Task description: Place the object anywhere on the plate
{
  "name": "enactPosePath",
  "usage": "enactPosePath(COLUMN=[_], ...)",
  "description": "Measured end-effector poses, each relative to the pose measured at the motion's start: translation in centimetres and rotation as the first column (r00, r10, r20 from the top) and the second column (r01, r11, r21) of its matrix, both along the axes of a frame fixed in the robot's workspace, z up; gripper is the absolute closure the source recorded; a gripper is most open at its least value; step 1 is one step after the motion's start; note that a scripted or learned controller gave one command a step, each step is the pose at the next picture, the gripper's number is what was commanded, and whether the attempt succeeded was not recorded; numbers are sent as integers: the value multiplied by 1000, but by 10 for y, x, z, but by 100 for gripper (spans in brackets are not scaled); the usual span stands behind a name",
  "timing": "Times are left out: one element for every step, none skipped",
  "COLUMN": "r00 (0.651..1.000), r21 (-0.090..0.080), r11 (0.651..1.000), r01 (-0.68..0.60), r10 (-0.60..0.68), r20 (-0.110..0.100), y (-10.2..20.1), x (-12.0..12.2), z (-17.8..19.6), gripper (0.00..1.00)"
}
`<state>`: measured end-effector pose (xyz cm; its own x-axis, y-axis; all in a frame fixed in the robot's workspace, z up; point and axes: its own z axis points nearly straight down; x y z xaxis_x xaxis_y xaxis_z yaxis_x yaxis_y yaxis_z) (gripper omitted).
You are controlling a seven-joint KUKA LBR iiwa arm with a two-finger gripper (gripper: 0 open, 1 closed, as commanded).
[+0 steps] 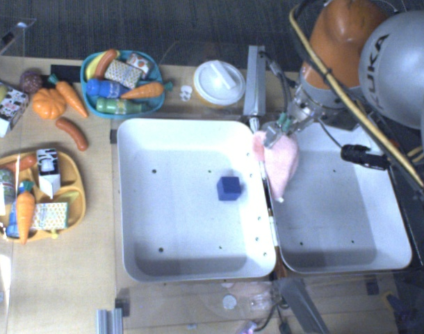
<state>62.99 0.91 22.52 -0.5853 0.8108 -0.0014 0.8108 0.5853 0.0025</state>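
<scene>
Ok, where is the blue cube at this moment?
The blue cube sits on the floor of the left bin, right of its centre, apart from the pink object hanging at the divide between the two bins.

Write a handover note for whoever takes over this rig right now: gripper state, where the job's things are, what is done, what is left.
Gripper: apparently shut on the top of the pale pink teardrop-shaped soft object, which hangs over the wall between the two bins.
Round white plate with yellow rim: on the bench behind the left white bin.
Done: object picked up.
Left: carry it to the plate and release.
</scene>
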Motion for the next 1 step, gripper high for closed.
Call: enactPosePath(r00=[920], r21=[-1], r11=[920], r01=[-393], r10=[393], r20=[2], y=[53], x=[-9], z=[10], gripper=[100])
